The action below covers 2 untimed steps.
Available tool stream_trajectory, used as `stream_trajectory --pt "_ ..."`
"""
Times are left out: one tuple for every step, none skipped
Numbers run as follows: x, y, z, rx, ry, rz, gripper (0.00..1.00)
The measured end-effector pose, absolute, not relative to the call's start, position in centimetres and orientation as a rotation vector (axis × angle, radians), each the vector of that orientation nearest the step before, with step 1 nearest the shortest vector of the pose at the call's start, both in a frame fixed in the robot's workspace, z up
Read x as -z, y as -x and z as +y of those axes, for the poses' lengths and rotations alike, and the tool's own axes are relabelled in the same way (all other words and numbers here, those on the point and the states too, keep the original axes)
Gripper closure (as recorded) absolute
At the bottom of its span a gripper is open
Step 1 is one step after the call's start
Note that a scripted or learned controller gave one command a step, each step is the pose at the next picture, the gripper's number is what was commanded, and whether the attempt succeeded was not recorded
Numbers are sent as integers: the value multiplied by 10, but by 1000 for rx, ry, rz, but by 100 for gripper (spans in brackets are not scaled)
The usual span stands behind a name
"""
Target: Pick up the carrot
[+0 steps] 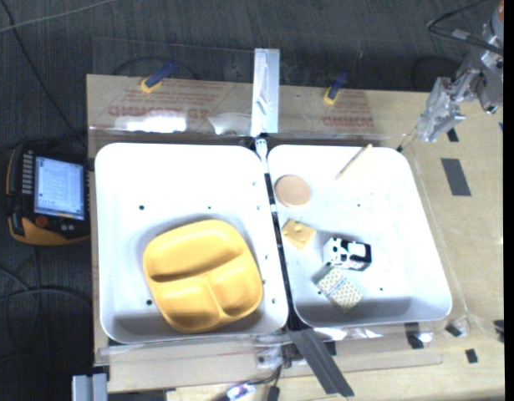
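Observation:
My gripper [430, 125] hangs over the bench just beyond the far right corner of the right bin [424, 224], with nothing seen in it. Inside that bin, a round orange-tan piece [292, 190] lies near the divider at the far left. A small yellow block [297, 234] sits just in front of it. A thin pale stick [353, 162] lies slanted near the far wall, left of the gripper. I cannot tell which of these is the carrot.
A black-and-white object [348, 253] and a patterned packet [340, 288] lie in the right bin's near half. The left bin [123, 182] holds a yellow divided plate [204, 272]. A handheld screen device [48, 195] sits left of the bench.

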<state>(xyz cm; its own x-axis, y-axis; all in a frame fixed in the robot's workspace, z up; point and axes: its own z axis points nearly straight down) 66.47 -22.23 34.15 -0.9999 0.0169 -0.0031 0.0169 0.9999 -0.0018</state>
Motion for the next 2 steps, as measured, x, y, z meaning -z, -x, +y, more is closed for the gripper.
stream_trajectory --pt "-297 -669 -222 -3 -182 3131 100" --pt "-340 -664 -222 1 419 3107 100"
